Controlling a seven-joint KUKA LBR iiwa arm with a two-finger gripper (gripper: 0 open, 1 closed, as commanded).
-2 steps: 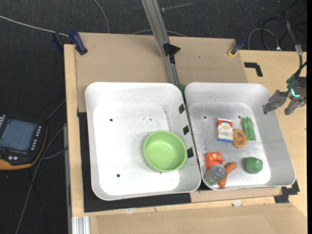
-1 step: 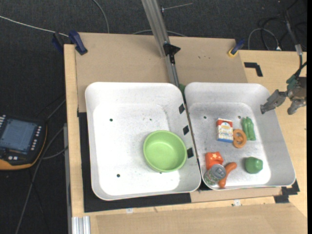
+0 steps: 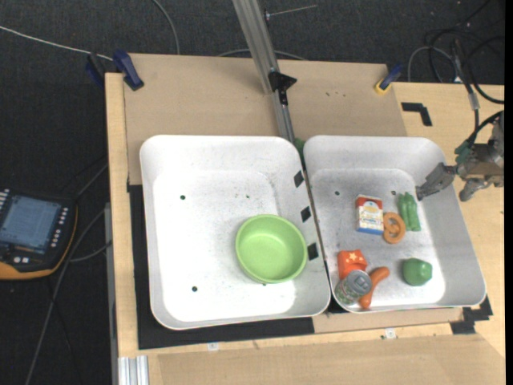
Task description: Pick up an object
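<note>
Tabletop [image 3: 240, 95] w/ two bins; my fingers [image 3: 449, 179] over right bin [image 3: 449, 239] rim, spread, nothing between; bowl [image 3: 271, 249] in left bin [image 3: 184, 215].

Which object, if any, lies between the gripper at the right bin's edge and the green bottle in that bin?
Nothing visible does. The gripper sits at the upper right rim of the right bin, and the green bottle is the nearest item, with bare bin floor between them. The orange ring lies beyond the bottle.

A handheld control pendant [image 3: 32, 229] lies on the dark floor — beside it, blue clamps [image 3: 128, 70] grip the bench's far edge.
</note>
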